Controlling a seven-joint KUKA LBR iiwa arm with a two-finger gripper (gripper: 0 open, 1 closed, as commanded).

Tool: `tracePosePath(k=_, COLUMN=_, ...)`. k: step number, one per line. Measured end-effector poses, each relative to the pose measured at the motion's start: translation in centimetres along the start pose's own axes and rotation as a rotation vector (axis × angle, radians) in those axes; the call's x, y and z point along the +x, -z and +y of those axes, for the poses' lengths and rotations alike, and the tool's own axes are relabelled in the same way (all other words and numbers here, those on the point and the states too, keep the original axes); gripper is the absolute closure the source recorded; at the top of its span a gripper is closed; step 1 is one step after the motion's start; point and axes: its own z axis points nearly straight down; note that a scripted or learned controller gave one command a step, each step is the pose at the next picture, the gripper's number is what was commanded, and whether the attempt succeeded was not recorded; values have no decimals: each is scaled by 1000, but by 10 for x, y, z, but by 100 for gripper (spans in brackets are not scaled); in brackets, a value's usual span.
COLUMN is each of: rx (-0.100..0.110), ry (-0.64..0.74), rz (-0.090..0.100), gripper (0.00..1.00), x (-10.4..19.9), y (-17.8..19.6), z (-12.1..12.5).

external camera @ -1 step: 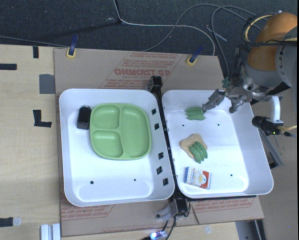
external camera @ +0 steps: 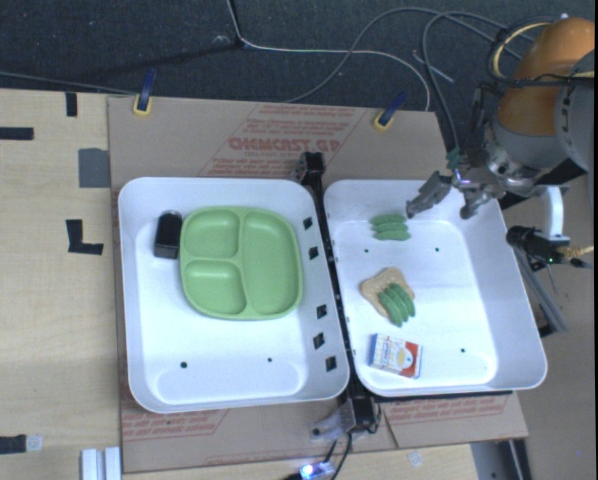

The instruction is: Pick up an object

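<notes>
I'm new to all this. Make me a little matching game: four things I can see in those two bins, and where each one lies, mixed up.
Things:
1. green plate
2. black block
3. small box
4. green pods

Places:
A. right bin, near front edge
B. left bin, in the middle
C. right bin, far end, close below the gripper
D. left bin, touching the plate's left edge

Pairs: 1-B, 2-D, 3-A, 4-C

Smooth matt-green plastic plate [external camera: 241, 264]
</notes>
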Motion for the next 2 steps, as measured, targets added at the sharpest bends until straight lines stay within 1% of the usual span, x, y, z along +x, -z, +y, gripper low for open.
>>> tracePosePath(k=1, rx=6, ry=0, rz=1, gripper=0, x=6, y=-59, z=-9)
tracePosePath(k=2, rx=0, ry=1, rz=-2, gripper=0, x=7, y=-113, z=-9)
